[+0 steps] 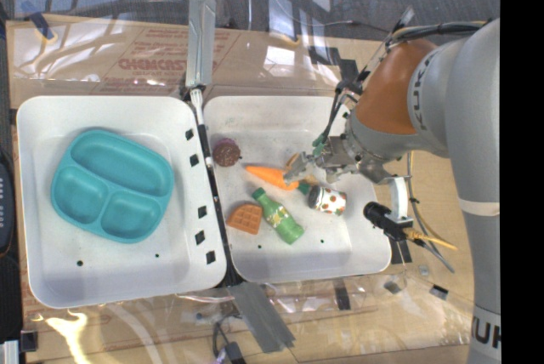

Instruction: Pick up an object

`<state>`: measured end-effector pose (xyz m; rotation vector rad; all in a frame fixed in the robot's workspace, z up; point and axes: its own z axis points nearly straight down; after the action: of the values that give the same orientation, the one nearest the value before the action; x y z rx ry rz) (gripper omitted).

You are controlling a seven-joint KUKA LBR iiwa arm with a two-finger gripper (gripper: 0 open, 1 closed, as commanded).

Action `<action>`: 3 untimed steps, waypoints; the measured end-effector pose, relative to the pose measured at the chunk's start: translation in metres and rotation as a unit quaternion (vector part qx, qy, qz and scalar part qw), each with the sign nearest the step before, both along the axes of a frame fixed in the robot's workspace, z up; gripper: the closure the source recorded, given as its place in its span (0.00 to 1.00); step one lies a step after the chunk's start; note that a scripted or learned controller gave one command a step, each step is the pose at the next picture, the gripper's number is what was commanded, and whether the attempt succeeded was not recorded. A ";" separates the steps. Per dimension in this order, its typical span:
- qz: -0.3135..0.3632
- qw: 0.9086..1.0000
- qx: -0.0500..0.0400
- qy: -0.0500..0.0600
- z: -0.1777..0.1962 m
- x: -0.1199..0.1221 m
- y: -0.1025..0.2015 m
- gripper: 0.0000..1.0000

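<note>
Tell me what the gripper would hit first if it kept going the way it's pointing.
Most likely the orange carrot: the gripper points leftward and down into the right bin, with its tip right at the carrot's near end. Depth is hard to judge here.

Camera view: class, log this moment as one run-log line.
tool over right bin | beside carrot | green bottle, waffle below | teal plate in left bin

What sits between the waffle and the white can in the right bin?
The green bottle lies between the waffle and the white can, seen in the camera view.
</note>
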<state>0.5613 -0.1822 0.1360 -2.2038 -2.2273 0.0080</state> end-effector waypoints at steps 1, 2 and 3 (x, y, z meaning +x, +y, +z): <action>-0.003 1.000 -0.004 -0.004 -0.044 0.068 0.065 0.00; -0.003 1.000 -0.002 -0.003 -0.045 0.032 0.089 0.00; 0.000 1.000 -0.001 -0.002 -0.035 0.032 0.090 1.00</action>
<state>0.5937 -0.0921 0.1009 -2.2070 -2.2294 0.0068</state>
